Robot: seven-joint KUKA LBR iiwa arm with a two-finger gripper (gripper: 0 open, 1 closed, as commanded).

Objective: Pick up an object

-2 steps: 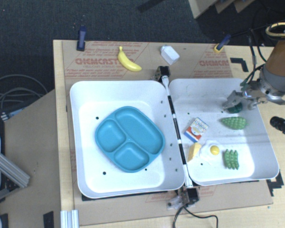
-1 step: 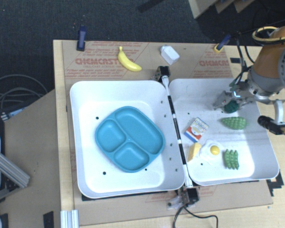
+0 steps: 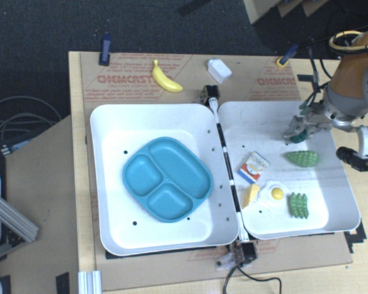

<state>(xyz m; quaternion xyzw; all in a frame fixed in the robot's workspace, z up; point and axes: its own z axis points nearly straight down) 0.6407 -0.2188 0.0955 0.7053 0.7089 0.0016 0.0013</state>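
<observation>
Looking down on the desk point(image 3: 80, 164), we see two shallow white bins side by side. The left bin point(image 3: 110, 133) holds one blue divided plate point(image 3: 167, 178) with three compartments, lying flat near its middle. The right bin point(image 3: 257, 118) holds five small things: a green bumpy toy point(image 3: 302, 158) near its right side, a second green toy point(image 3: 299, 205) shaped like a bunch just below it, a fried egg toy point(image 3: 275, 195) beside that one, a yellow piece point(image 3: 251, 195) close to the divider, and a small red, white and blue carton point(image 3: 252, 166) just above the yellow piece.

Outside the bins, on the desk's far edge, we count one yellow banana point(image 3: 165, 79) and one small white block point(image 3: 219, 70), well apart from each other.

We find the gripper point(image 3: 296, 135) low over the far right part of the right bin, just above the green bumpy toy and apart from it. We cannot tell how it stands, and we see nothing held in it.
</observation>
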